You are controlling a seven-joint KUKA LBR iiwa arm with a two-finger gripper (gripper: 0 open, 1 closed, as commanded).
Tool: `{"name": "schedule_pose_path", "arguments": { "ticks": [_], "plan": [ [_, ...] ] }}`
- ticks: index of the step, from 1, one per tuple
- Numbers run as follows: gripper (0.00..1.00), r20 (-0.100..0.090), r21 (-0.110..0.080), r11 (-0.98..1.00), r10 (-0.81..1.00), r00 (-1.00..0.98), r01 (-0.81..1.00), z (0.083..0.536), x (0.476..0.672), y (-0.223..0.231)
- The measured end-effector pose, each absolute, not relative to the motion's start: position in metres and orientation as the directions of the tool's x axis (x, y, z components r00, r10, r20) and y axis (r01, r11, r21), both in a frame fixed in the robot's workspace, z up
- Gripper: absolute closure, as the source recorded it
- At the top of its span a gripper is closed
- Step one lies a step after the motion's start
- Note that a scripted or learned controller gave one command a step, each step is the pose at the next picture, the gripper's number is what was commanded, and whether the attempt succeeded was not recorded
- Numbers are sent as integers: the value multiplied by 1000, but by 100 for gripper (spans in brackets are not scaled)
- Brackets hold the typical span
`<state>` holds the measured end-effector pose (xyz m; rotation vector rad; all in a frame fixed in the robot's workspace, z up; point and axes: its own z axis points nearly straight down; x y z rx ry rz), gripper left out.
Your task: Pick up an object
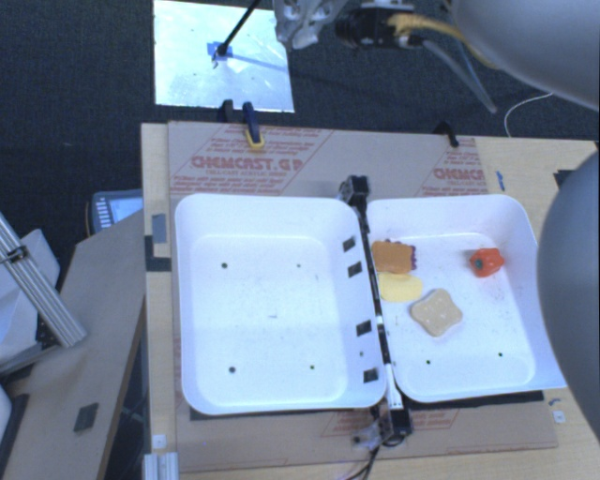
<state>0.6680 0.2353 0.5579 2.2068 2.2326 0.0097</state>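
A: Arm casing (525, 37) reads smooth, rounded, pale grey, out of focus. A second grey rounded bulk (574, 281) shows lower down.

B: Noted. Cabling?

A: One yellow cable (422, 25) along the wrist parts, plus thin grey leads (469, 75) trailing below it.

B: And the tool end?

A: Tool (305, 23) looks like bare silvery metal, angular, with a dark black block (361, 28) just behind it. Finer detail too small to tell.

Wooden bench (525, 159), pale top. On it a brown "CHEMCAST" board (309, 159), clamped at its 12 o'clock edge by a yellow-tipped black clamp (251, 127). Two shallow white bins sit side by side on the board: left bin (192, 309) toward 9 o'clock, right bin (511, 220) toward 3 o'clock, rims touching at centre.
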Motion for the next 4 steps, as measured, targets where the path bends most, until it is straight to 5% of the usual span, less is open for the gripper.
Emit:
{"name": "schedule_pose_path", "arguments": {
  "ticks": [1, 2, 3, 4],
  "plan": [
    [0, 2, 5, 12, 1000, -12, 1000, 558, 668, 235],
    [100, 3, 8, 16, 1000, -16, 1000, 569, 668, 236],
    [0, 3, 7, 17, 1000, -17, 1000, 569, 668, 236],
    [100, 4, 10, 21, 1000, -21, 1000, 580, 668, 236]
  ]
}}
